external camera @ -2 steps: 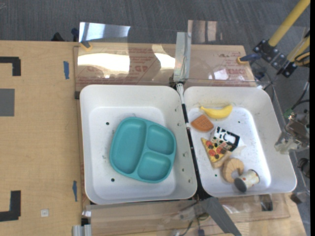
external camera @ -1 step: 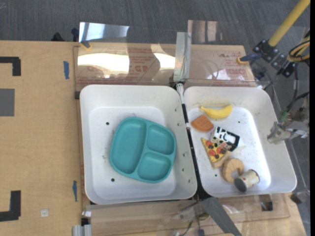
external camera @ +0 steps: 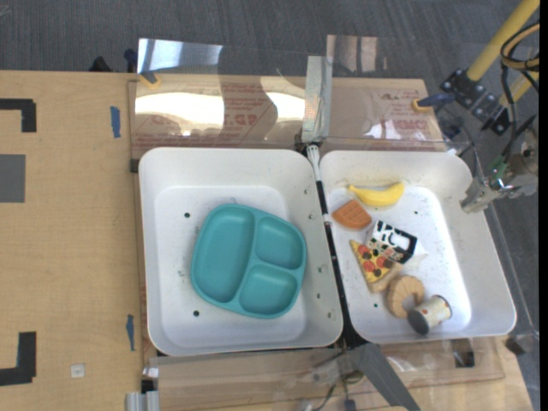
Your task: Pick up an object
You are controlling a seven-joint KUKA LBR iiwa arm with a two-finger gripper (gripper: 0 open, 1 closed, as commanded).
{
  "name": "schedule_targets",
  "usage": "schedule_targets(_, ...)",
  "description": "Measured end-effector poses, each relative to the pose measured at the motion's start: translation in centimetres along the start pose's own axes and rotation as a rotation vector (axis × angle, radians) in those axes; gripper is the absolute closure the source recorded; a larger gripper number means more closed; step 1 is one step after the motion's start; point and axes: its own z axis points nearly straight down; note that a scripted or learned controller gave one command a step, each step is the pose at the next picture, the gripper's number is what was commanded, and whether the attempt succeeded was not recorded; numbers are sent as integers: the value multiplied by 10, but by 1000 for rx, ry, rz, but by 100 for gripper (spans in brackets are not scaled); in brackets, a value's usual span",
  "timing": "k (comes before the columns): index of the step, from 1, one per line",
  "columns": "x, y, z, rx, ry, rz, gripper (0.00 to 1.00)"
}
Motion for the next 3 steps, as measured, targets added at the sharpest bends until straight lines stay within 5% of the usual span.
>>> schedule_targets(1, -38, -19, -45, -2, -3, 44, 100)
schedule_targets(2, -30, -61, 6, 8, 3, 355, 100)
schedule_targets(3, -22, -18, -34, 2, 0, 732, 100)
